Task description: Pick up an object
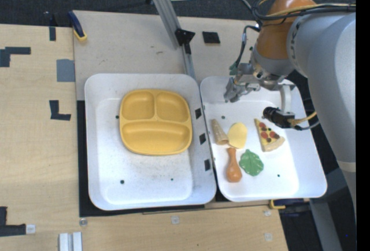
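I see the gripper (236, 91) hovering at the right bin's (300, 186) back corner, though I cannot tell how its jaws stand. The drumstick (232, 166) lies mid-bin against neighbours, so I'd risk nudging or double-grabbing.

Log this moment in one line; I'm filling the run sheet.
gripper: over right bin's back edge | holding: nothing seen | toys: in right bin | yellow plate: left bin

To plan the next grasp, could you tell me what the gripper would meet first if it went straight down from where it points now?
Most likely bare bin floor: the gripper hangs over the right bin's upper left corner; depth is unclear.
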Controlling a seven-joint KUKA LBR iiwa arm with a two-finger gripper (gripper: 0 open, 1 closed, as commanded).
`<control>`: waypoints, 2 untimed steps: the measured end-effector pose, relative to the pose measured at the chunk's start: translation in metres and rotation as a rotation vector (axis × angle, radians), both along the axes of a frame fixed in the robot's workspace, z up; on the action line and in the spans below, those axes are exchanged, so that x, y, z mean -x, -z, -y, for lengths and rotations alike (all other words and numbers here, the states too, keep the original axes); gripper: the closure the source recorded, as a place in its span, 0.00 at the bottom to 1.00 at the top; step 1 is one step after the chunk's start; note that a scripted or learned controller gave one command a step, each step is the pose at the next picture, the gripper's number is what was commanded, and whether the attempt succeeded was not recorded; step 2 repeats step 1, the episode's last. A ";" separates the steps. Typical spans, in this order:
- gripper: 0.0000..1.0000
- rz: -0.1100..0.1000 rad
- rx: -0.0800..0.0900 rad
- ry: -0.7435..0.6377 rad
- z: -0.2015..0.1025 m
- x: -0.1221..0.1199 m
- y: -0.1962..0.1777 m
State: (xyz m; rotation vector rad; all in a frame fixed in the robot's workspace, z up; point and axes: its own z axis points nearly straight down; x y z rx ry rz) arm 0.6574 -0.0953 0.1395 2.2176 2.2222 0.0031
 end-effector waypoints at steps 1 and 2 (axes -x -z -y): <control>1.00 0.000 0.000 0.000 0.000 -0.007 -0.044; 1.00 0.000 0.000 0.000 0.000 -0.007 -0.044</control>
